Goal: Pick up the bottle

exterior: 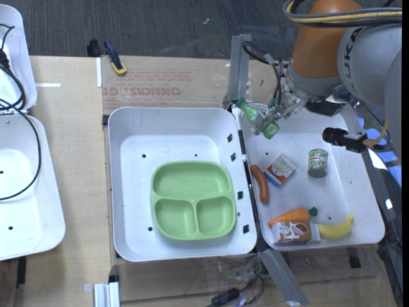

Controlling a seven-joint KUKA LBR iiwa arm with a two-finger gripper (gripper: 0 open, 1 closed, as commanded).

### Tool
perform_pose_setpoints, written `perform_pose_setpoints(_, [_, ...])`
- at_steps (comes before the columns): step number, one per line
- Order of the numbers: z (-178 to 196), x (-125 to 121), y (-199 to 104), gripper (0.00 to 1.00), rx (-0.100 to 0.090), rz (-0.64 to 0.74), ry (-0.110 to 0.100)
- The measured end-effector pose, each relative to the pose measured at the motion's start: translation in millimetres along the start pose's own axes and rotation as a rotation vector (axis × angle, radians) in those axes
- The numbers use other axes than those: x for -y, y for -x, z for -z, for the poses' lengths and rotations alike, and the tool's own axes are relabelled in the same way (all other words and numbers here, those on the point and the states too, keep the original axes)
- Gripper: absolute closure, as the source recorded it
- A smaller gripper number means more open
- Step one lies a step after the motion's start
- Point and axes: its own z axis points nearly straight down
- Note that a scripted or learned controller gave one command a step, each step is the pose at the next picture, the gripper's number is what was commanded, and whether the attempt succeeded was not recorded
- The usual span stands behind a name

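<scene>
The arm reaches over the far left corner of the right bin (364, 190), and the fingers (276, 110) are clamped on the green bottle (261, 120), which hangs tilted above the bin floor near the divider between the bins. On the right bin's floor lie a hot dog (259, 183), a small carton (280, 170), a can (317, 162), a carrot (291, 217) and a banana (337, 228). The left bin (128, 171) holds a green divided plate (193, 200).

Cardboard sheet (150, 82): red print, reversed, roughly "CHEMCAL GR". Arm (377, 56): partial "UK".
</scene>
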Motion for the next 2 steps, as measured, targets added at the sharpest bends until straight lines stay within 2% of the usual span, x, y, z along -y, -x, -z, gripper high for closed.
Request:
perform_pose_setpoints(1, [40.7,-35.7,-33.3,1.00,0.001,-0.293,-0.002])
perform_pose_setpoints(2, [-0.9,-5.2,0.0,1.00,0.000,-0.031,-0.004])
